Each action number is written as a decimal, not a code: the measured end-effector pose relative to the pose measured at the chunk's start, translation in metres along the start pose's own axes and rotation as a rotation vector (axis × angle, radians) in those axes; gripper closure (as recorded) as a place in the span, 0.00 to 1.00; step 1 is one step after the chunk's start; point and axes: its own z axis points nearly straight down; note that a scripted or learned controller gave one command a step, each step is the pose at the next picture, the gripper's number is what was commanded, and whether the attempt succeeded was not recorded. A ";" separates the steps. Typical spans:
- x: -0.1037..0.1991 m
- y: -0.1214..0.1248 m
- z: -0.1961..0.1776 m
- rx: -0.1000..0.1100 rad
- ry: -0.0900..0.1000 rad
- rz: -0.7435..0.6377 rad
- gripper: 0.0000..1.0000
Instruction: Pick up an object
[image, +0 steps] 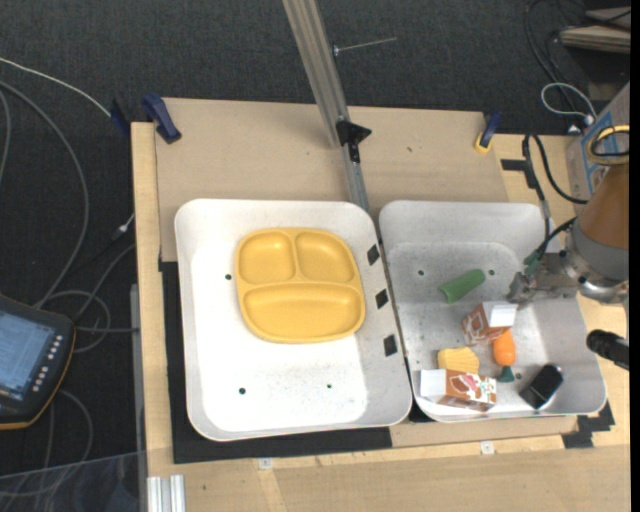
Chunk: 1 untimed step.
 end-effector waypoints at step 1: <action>0.000 -0.007 -0.050 0.010 0.000 0.000 1.00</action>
